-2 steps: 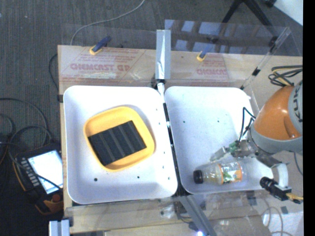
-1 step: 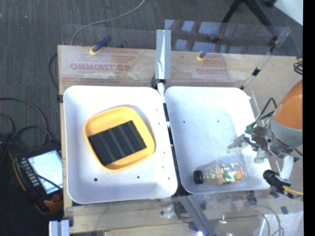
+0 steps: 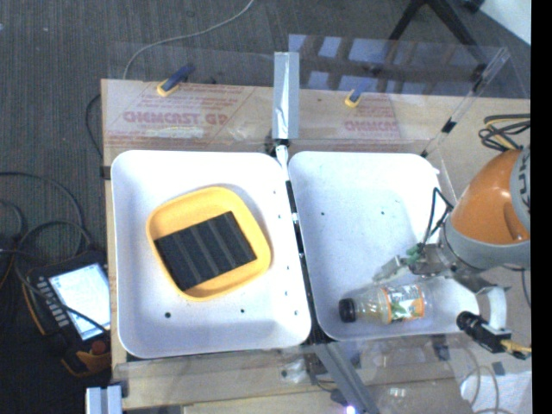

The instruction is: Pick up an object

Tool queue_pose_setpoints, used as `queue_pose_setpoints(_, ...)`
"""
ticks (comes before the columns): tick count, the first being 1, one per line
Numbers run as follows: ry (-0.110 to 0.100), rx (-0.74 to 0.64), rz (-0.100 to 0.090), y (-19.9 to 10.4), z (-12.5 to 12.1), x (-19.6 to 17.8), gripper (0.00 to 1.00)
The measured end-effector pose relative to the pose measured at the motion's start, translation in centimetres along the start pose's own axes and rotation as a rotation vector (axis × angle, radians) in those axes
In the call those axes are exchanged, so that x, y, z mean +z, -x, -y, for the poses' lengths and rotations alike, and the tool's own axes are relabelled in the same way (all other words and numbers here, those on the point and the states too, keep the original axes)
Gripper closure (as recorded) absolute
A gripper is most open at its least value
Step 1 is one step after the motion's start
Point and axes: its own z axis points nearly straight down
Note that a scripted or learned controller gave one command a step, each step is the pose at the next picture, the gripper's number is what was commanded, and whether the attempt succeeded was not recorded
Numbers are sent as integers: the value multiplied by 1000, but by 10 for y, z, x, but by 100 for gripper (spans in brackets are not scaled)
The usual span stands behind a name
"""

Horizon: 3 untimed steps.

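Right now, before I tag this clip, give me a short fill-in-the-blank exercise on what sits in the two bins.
1. The yellow tray with a dark ribbed insert sits in the ____ bin.
2. The plastic bottle in the right bin lies on its ____.
3. The bottle's cap is coloured ____.
4. The band on the arm is ____.

Missing words: left; side; black; orange

Dark grey carpet floor point(image 3: 52, 50) all around. Wooden counter point(image 3: 216, 119), clear sheet on top, two yellow clamps point(image 3: 174, 79) at back edge. Thin white cable point(image 3: 203, 28) loops over carpet, top. Black office chair base point(image 3: 423, 3) top right. Black cables point(image 3: 34, 231) and a lit tablet point(image 3: 73, 296) on floor, left.
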Motion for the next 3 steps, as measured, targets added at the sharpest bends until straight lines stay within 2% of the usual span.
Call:
queue_pose_setpoints(1, -3, 268, -5, 30, -14, -42, 0)
queue_pose_setpoints(2, 12, 57, 4, 12, -4, 3, 0)
queue_pose_setpoints(3, 18, 56, 4, 11, -6, -8, 100)
